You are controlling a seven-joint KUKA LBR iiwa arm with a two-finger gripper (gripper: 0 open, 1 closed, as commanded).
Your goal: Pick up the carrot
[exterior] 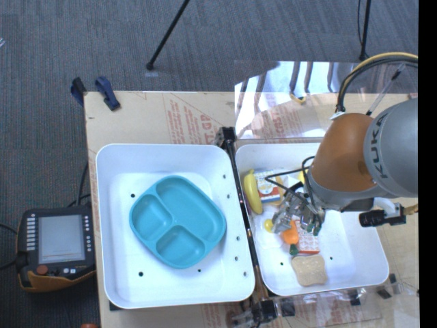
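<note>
Part of the maker's name, the letters "KU", reads in dark type on the grey arm (392, 149) where it is cut off at the picture's right; below it sits the broad orange band (345, 157). The brown cardboard-faced table (171, 115) carries red printed lettering and lines, upside down and too faint to read.

The metal two-finger hand (298, 216) hangs low in the right shallow white plastic bin (369, 268), in the midst of a heap of small things. How far it stands open I cannot tell: its tips blur into the clutter. The small orange carrot (291, 235) lies just under the hand, touching or nearly touching it, but it is not clearly between the tips. Beside it to the left are a yellow rounded toy (253, 191) and a small white packet with red and blue print (271, 195), its wording too small to read. A pale tan bread-like slab (309, 270) lies nearer the front wall.

The left shallow white plastic bin (113, 251) holds a turquoise three-part plastic plate (177, 221). A black handheld screen pendant (56, 243) rests off the table's left edge. Two blue clamps (102, 93) grip the table's far left corner.
</note>
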